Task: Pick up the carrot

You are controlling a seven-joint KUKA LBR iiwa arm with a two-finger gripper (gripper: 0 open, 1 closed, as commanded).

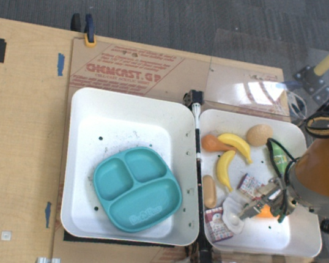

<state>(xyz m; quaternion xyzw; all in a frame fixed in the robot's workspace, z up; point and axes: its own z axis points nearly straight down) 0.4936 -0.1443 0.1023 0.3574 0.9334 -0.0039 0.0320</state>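
The carrot [267, 213] is a small orange piece with a green end, lying on the floor of the right bin [304, 243] near its front right. My gripper [255, 206] reaches in from the right and hangs low directly over the carrot's left end, partly covering it. I cannot make out whether it touches the carrot. The arm's orange band [326, 169] sits above the bin's right side.
The right bin also holds two bananas [230, 154], an orange round item [211, 142], a tan ball [259, 135], a sausage [209, 190], a green packet [278, 155] and small wrappers [219, 222]. A teal divided plate [137, 188] lies in the left bin [82, 145].
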